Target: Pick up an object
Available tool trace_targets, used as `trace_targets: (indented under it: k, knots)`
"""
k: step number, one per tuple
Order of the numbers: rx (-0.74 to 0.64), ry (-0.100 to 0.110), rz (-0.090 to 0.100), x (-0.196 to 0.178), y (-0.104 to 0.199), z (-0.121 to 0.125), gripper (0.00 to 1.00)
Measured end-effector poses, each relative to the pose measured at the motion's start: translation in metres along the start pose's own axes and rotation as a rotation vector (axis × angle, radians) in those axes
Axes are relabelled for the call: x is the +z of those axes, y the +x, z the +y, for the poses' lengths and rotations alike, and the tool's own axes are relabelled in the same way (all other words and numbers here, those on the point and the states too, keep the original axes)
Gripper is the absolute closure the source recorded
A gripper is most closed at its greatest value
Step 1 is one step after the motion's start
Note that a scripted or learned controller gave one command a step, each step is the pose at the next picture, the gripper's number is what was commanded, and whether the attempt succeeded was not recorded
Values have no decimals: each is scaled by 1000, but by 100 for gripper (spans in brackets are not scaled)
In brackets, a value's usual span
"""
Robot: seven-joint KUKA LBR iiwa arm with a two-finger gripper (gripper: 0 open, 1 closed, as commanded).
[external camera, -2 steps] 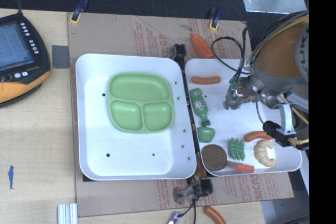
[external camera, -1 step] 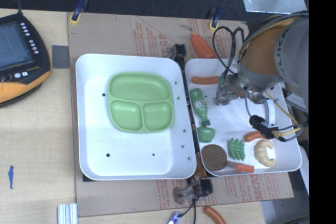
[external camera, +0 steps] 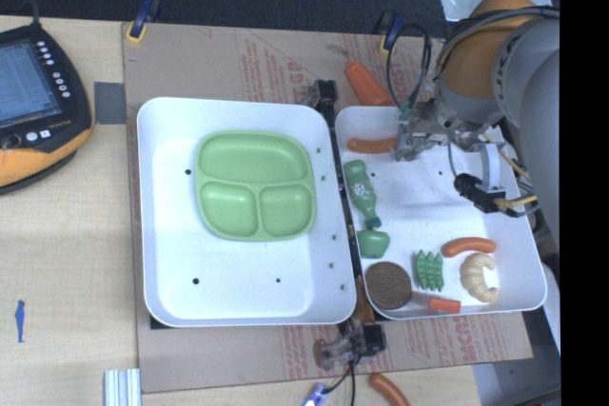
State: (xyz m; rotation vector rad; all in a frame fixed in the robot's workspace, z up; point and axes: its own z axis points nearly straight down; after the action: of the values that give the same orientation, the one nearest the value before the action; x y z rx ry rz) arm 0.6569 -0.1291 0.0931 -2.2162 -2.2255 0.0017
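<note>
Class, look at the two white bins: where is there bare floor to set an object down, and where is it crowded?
Left bin: a bare strip runs along the near edge and left wall around the green tray. Right bin: a bare patch lies mid-floor between the green bottle and the gripper. Its near edge is crowded: cookie, sausage, croissant.

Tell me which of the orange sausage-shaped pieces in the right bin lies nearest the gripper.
The orange sausage at the right bin's top left, just left of the gripper. The other orange sausage lies far lower, by the pale croissant.
</note>
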Motion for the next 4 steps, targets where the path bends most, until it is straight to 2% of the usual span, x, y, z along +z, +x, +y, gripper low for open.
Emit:
trace_targets:
  k: [1,2,3,4]
  knots:
    - [0,0,1,-100,65,-27,0]
    - [-1,3,2,-109,64,-28,100]
    - [-1,4,1,-109,64,-28,0]
    - [0,5,-1,-30,32,-1,0]
